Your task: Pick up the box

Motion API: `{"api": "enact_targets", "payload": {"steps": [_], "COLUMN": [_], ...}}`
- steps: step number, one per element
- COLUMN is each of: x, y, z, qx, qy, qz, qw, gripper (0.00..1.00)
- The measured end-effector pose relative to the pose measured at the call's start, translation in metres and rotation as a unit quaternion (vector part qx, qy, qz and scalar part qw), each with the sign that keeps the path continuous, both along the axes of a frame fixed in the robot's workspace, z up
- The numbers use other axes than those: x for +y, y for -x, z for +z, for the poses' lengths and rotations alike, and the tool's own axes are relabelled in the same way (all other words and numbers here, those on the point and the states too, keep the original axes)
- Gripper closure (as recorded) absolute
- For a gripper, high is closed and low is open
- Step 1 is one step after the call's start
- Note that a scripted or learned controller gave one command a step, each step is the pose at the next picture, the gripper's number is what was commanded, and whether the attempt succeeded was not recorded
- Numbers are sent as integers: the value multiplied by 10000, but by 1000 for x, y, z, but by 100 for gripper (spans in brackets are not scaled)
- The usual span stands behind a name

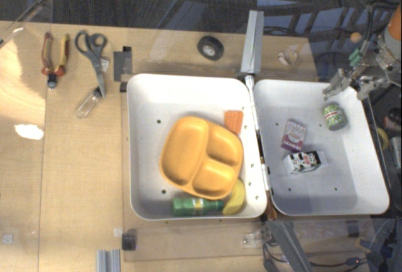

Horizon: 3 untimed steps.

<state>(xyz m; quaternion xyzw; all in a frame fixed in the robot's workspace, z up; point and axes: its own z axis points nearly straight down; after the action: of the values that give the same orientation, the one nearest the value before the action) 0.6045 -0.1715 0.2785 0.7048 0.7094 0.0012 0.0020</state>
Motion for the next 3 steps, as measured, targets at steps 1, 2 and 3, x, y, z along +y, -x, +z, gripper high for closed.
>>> {"api": "enact_targets", "payload": {"steps": [1,2,3], "x": [60,55,56], "y": [-18,-3,-5], "z": [-106,-180,-168], "qx": [14,-36,-72], "qy": [-4,6,8], "qz": [639,638,651], "qw": [9980,9980,9979], "gripper": [0,0,100]}}
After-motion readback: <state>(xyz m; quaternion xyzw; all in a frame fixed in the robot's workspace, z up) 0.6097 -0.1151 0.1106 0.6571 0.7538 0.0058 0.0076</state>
